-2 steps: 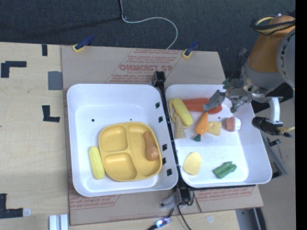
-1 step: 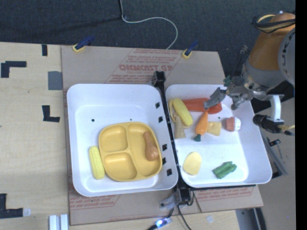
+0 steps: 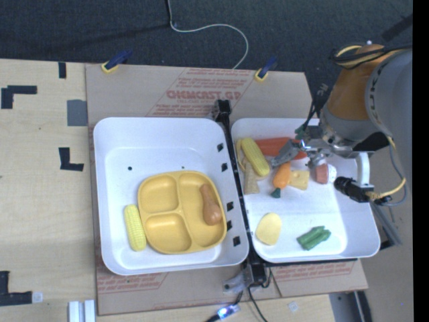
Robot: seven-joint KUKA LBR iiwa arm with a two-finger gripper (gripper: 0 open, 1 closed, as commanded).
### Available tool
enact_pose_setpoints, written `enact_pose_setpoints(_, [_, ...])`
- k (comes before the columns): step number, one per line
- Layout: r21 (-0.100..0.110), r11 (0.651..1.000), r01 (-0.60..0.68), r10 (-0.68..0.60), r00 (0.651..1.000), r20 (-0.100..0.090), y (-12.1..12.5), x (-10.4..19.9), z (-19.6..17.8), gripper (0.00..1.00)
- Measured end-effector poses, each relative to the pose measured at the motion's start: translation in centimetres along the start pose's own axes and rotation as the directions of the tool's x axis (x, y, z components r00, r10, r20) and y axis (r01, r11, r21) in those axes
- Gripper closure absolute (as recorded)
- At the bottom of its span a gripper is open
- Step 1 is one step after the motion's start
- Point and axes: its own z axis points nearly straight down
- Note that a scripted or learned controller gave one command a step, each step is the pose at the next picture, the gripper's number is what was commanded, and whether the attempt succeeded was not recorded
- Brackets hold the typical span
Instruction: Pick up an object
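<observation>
Landmark: the right bin (image 3: 362, 243), one of two shallow white bins side by side on the tabletop (image 3: 40, 180).
Arm: the grey arm with its orange band reaches in over the far right part of the right bin.
Gripper: the gripper (image 3: 299, 151) hangs low above the far middle of the right bin; its dark fingers look slightly parted, with nothing visibly between them.
Nearest object: a toy carrot (image 3: 282, 177) lies just beside and toward the near side of the fingers, its long axis slanting toward the bin's near left.
Other right-bin items: a corn cob (image 3: 255, 156) to the left, a red piece (image 3: 271, 145) behind it, a yellow round piece (image 3: 269, 229) and a green pod (image 3: 313, 237) near the front.
Left bin: the left bin (image 3: 114, 247) holds a yellow divided plate (image 3: 167, 213) with a sausage (image 3: 210, 204), and another corn cob (image 3: 135, 226) beside it.
Judgement: the carrot is the likeliest target; a short move toward the near side would line up.
</observation>
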Motion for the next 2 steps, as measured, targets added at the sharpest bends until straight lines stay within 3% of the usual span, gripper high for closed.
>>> enact_pose_setpoints(1, [-0.018,1.000,0.001,-0.001,1.000,0.003,0.42,0.09,4.87,0.00])
enact_pose_setpoints(2, [-0.015,1.000,0.003,-0.003,1.000,0.001,0.46,0.16,4.13,1.00])
